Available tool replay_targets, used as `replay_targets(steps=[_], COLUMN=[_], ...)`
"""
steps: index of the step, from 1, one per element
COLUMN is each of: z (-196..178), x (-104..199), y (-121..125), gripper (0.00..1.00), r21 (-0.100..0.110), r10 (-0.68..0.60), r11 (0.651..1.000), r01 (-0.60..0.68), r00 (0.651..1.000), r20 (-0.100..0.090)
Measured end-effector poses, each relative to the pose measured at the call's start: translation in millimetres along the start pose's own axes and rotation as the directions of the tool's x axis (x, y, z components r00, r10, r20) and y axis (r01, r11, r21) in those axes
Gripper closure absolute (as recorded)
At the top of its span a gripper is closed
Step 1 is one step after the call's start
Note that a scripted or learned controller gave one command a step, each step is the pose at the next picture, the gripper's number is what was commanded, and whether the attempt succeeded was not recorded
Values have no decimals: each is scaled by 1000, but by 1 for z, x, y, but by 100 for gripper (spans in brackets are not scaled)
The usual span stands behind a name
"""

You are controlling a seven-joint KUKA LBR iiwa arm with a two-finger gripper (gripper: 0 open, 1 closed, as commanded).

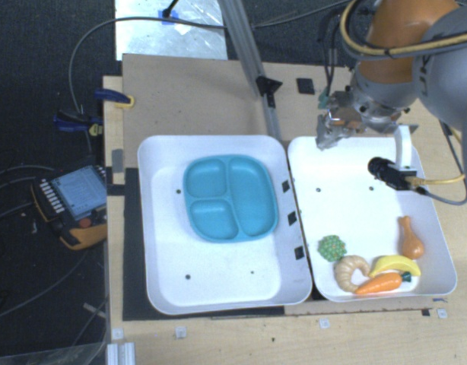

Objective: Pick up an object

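Toy food — a carrot (379,284), banana (395,265), croissant (350,271), broccoli (332,246) and chicken leg (409,239) — lies clustered in the right bin's (347,181) near corner, well apart from the robot's hand (329,133) poised above its far edge, grip state impossible to tell.

The grey arm (439,59) reaches in from the right; its claw (327,137) hangs low, pointing down.

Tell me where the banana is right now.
The banana lies in the right bin's near right corner, just above the carrot, beside the croissant and below the drumstick.
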State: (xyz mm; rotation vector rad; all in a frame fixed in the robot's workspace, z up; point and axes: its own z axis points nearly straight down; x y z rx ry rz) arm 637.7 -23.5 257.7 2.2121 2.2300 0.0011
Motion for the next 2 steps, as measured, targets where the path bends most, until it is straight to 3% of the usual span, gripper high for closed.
replay_targets(steps=[2], z=[29], x=[94], y=[-34], gripper=[100], r21=[2], r10=[1], r11=[1000], r01=[-1], r00=[1000], r20=[0])
